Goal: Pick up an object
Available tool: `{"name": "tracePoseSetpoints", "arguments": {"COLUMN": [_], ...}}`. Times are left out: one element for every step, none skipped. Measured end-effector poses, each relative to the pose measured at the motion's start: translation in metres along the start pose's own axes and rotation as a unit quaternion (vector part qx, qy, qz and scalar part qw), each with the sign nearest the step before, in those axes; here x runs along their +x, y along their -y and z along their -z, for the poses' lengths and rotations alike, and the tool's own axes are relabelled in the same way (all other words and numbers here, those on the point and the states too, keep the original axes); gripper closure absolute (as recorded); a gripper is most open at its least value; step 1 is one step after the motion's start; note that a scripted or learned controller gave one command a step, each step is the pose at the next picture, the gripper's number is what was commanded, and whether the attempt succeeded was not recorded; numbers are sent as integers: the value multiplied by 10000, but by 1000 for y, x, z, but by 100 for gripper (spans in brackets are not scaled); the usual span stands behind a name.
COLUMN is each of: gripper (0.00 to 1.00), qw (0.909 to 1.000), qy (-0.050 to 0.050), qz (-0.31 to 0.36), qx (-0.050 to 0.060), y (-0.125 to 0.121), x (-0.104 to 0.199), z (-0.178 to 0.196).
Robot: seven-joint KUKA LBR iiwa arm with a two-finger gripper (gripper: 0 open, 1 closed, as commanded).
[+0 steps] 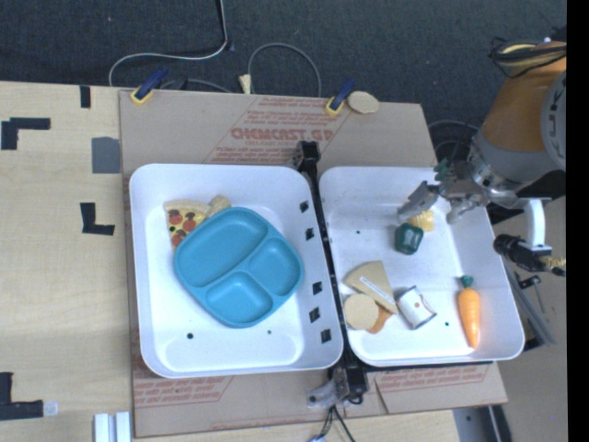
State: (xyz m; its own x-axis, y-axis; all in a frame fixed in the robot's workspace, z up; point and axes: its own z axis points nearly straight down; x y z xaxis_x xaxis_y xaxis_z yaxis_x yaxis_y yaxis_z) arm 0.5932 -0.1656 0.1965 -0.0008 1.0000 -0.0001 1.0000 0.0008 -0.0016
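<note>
— Hovering over the right bin (pixel 479 339), the gripper (pixel 440 205) is seen with its fingers spread apart and nothing held between them. Which object should be taken?

— The nearest candidates are judged best: a small yellow piece (pixel 422 220) lies just below the gap between the fingers, and a dark green object (pixel 409 238) sits just beyond it, slightly lower and to the left of the left fingertip. Both are touching or nearly touching; which cannot be told.

— How is the grasp to be done well?

— The fingers should be centred over one object alone, so that the neighbour is not clipped or pushed aside. The green object is probably the firmer target, being the larger; the fingers would need to be shifted a little toward it, kept wide, lowered until they straddle it, and closed only then.

— And the other things?

— A carrot (pixel 469 315) lies well below the right finger near the bin wall, and a white cup (pixel 417 308) with bread pieces (pixel 364 295) lies well below the left finger. These are far enough away to be ignored. The blue tray (pixel 239 267) and pizza slice (pixel 184 219) in the left bin (pixel 147 274) on the desk are well apart from the fingers.

— What could spoil it?

— A descent midway between yellow and green is likely to leave both objects nudged and neither held.
</note>
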Motion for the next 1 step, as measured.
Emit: {"name": "tracePoseSetpoints", "arguments": {"gripper": [0], "qw": [10000], "qy": [18], "qz": [2], "qx": [-21], "y": [-13], "x": [-10], "z": [-117]}}
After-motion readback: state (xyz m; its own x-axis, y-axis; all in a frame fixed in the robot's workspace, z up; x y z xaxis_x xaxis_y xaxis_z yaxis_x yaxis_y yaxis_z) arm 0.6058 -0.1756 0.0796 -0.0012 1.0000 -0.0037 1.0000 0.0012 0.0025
